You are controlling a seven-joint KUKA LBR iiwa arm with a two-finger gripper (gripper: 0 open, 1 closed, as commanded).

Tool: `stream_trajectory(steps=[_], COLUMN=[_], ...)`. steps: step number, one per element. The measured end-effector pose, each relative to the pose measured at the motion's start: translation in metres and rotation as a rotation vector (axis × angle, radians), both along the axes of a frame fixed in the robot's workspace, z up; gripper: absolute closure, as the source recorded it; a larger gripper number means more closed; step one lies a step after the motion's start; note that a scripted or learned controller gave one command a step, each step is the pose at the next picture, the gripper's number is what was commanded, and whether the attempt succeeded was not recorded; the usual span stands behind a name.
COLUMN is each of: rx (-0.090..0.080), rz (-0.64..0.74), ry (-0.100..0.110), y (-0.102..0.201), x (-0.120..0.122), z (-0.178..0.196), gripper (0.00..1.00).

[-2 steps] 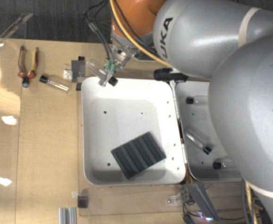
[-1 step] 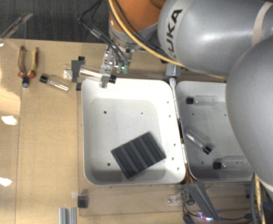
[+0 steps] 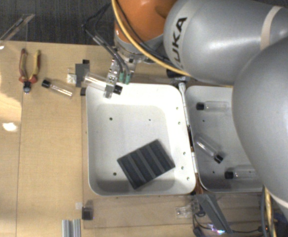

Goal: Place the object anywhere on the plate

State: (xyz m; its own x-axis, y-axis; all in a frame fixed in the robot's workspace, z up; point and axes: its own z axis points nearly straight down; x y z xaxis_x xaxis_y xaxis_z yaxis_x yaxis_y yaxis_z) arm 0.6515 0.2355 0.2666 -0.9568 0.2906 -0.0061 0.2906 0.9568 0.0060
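Observation:
A dark ribbed plate [image 3: 145, 163] lies tilted in the front part of the left bin [image 3: 100, 132]. My gripper [image 3: 114, 85] hangs over that bin's back left corner, well behind the plate. A clear vial [image 3: 97, 82] with a black cap lies crosswise between its fingers, its left end sticking out over the bin's rim. The gripper is shut on it. The orange band and grey arm cover the space behind.
A second clear vial [image 3: 57, 87] and red-handled pliers [image 3: 29, 68] lie on the bench at the left. A small grey bracket [image 3: 79, 74] stands by the bin's corner. The right bin [image 3: 208, 179] holds three more vials, one being [image 3: 209, 150].

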Motion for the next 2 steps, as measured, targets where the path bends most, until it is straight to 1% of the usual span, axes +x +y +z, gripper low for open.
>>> stream_trajectory(steps=[1, 2], rx=[0.0, 0.004], rz=[-0.116, -0.115], ry=[0.002, -0.004], y=[-0.001, 0.001], x=[0.009, 0.01], z=[-0.017, -0.004], gripper=[1.0, 1.0])
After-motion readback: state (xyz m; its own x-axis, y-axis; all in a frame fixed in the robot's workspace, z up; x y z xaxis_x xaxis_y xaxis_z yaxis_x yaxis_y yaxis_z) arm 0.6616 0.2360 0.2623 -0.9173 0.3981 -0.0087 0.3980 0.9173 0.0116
